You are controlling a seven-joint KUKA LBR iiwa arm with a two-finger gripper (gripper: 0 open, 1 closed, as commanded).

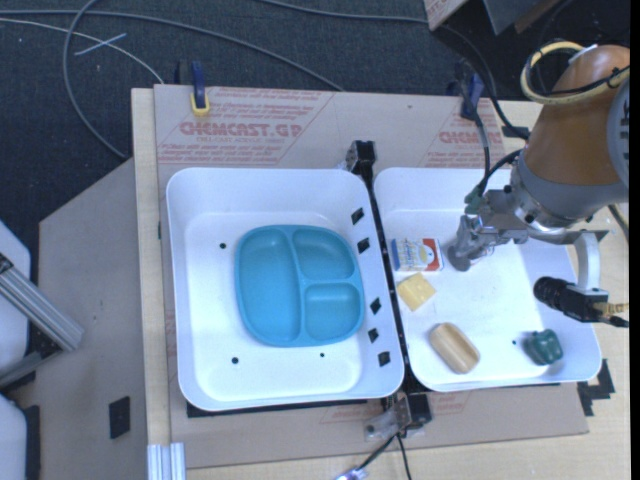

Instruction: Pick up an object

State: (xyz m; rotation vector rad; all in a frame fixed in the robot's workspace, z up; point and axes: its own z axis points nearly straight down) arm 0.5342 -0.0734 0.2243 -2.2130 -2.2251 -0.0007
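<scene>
1. Plastic, smooth and sky-blue, forms a three-compartment plate [299, 285] lying in the left bin [190, 298].
2. Right bin [500, 368] holds a printed packet [416, 255], yellow cube [417, 291], tan rounded block [454, 348] and dark green lump [545, 346].
3. Grey metal tool [468, 251] hangs beside the packet, nothing visibly held; its spread cannot be told.

Grey KUKA arm [585, 158] with glossy orange band above wrist, rounded bulky housing, metallic grey two-finger gripper [463, 256] on silver wrist block, yellow cable loop at top, black cables trailing alongside.
</scene>
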